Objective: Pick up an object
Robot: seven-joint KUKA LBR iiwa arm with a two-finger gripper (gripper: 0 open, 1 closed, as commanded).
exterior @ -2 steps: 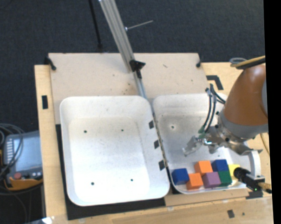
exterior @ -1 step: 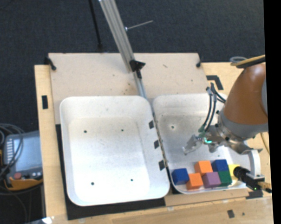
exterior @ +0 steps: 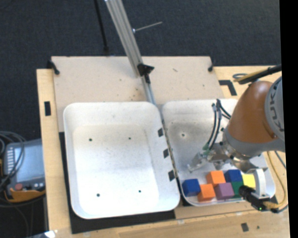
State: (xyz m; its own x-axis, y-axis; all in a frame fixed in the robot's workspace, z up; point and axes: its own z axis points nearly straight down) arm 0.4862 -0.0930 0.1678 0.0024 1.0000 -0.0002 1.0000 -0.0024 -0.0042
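Several small blocks lie clustered at the near end of the right bin [exterior: 188, 109]: a blue block [exterior: 191, 186], an orange block [exterior: 207, 191], a second orange block [exterior: 217, 177], a purple block [exterior: 224, 190], another blue block [exterior: 234, 176], a green block [exterior: 238, 187] and a yellow block [exterior: 249, 180]. My gripper [exterior: 202, 161] hangs low over the right bin, just above and behind the cluster, nearest the upper orange block. The arm's orange band [exterior: 255, 114] covers the bin's right side. I see nothing held in the gripper.
The left bin [exterior: 116, 157] sits beside the right one, their walls meeting at a divider with black clips [exterior: 166, 152]. A slanted aluminium post [exterior: 128, 38] rises behind the bins. A pendant and cables [exterior: 20, 171] lie off the bench at left.
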